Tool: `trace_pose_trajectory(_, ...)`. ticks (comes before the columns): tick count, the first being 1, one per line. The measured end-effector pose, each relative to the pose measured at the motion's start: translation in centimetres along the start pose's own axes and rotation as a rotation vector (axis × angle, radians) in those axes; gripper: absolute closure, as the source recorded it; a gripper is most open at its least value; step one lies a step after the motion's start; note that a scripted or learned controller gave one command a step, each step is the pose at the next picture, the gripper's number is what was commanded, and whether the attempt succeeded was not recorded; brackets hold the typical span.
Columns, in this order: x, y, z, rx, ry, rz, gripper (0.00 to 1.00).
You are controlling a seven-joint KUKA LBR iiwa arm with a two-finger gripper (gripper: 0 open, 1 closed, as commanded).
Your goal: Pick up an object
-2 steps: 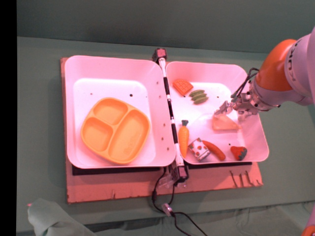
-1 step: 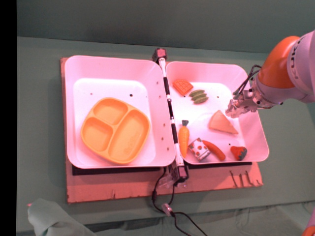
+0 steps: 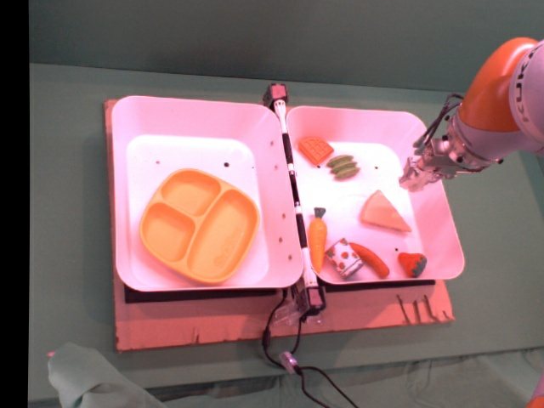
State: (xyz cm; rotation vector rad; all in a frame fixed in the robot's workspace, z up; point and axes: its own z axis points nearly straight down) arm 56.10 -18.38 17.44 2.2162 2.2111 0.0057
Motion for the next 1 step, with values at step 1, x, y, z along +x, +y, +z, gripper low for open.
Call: trace_pose_trajectory(1,0.23,-0.65,-5.74,-0.002,0.000,0.000,1.00)
